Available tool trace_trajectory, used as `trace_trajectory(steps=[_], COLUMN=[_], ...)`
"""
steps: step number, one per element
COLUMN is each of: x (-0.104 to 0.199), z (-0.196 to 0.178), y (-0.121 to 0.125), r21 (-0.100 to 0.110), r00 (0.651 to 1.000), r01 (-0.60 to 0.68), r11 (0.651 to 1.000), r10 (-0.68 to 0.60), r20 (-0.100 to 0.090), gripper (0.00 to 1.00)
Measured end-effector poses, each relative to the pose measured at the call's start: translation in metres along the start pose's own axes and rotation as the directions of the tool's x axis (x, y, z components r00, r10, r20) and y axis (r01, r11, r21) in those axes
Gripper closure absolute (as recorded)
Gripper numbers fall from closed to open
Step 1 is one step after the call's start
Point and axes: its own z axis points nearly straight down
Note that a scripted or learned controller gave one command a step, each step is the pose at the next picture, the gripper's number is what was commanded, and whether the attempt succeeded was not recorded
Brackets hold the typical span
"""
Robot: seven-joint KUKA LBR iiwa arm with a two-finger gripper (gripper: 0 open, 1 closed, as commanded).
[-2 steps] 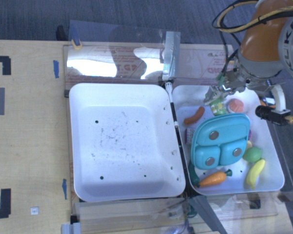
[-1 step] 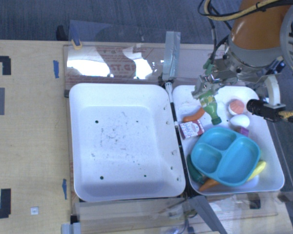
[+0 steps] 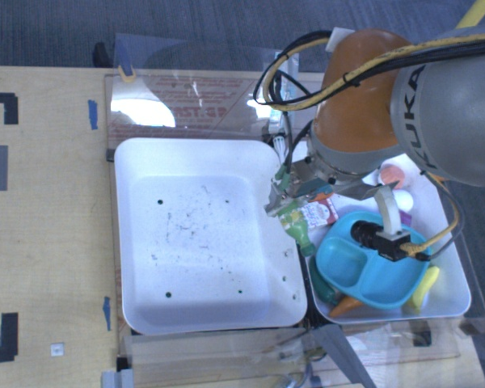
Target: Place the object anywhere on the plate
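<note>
Seen from above, the KUKA arm's gripper (image 3: pixel 284 199) hangs over the shared edge of the two bins, at the 9 o'clock side of the right bin (image 3: pixel 459 291). Whether the gripper is open or closed cannot be told from this angle.

A crumpled green-and-white packet (image 3: pixel 299 223) lies at the gripper's 5 o'clock, right against its tip and draped on the right bin's 9 o'clock rim. Whether it is held or merely touched cannot be told. A pink-and-white wrapper (image 3: pixel 323 210) sits just beside the packet, at its 2 o'clock.

The blue plate (image 3: pixel 346 267), divided into compartments, rests tilted in the right bin at the gripper's 4 o'clock. Its near edge is just beside the packet, and the packet is not on it.

An orange piece (image 3: pixel 349 304) pokes out from under the plate at its 6 o'clock. A yellow piece (image 3: pixel 425 288) lies against the plate's 4 o'clock edge. A pink-and-white item (image 3: pixel 393 173) sits near the bin's 12 o'clock wall, partly under the arm.

The left bin (image 3: pixel 129 217), its white floor flecked with dark specks, lies at the gripper's 9 o'clock.
</note>
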Motion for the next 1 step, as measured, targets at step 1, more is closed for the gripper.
trace_trajectory(steps=[1], x=[0.0277], z=[0.0578], y=[0.0826], r21=[-0.004], r00=[0.994], r01=[0.109], r11=[0.994], r10=[-0.109], r20=[0.003], gripper=[1.00])
